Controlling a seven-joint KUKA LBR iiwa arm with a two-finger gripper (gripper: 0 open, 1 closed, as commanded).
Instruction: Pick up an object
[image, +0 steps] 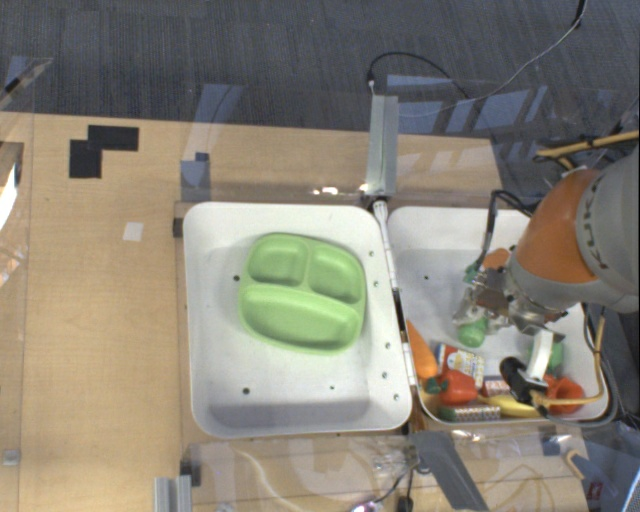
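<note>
The grey arm's gripper (490, 305) is lowered into the right shallow white bin (440, 250), over a small green toy (470, 333); whether its jaws are open cannot be told.

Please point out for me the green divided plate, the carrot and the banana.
green divided plate (300, 292), camera view, on the ridge between its compartments.
carrot (422, 352), camera view, on the middle of its orange body.
banana (512, 405), camera view, on its yellow middle.
</note>
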